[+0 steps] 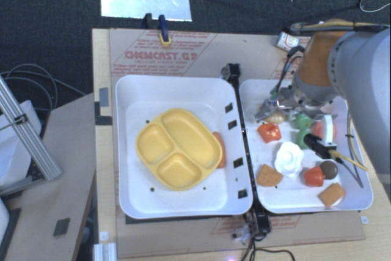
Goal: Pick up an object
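The gripper (276,108) sits low in the right bin (366,192), over a pale object (277,118) beside a red block (269,132); its opening cannot be told. The step looks like the reach; closing and lifting come next.

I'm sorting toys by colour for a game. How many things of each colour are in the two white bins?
Yellow: 1, the divided plate
Red-orange: 4, at and one peeking from behind the plate
Tan: 2, at and
White: 1
Green: 1
Brown: 1
Total: 10 that I can make out
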Action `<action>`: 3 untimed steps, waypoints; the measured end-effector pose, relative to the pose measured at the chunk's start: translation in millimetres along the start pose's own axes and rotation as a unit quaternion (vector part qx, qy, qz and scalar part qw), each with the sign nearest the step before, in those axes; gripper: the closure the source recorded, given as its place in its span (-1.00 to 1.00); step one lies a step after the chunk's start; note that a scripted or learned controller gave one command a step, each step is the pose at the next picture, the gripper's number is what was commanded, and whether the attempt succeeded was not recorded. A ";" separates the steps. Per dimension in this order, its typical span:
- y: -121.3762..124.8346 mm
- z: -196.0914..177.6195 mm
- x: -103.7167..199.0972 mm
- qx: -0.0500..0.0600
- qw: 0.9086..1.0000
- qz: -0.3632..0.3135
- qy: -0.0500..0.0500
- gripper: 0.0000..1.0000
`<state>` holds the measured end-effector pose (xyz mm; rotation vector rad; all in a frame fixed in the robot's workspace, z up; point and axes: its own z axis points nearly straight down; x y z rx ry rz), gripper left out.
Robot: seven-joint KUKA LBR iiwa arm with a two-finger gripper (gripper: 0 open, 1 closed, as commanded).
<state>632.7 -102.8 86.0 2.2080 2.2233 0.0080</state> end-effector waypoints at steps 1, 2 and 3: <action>-48.7 1.4 17.1 0.005 1.000 0.003 0.001 -1.00; -46.4 -9.5 16.7 0.003 1.000 0.003 0.001 1.00; -13.7 -104.7 75.6 -0.001 1.000 -0.002 0.002 1.00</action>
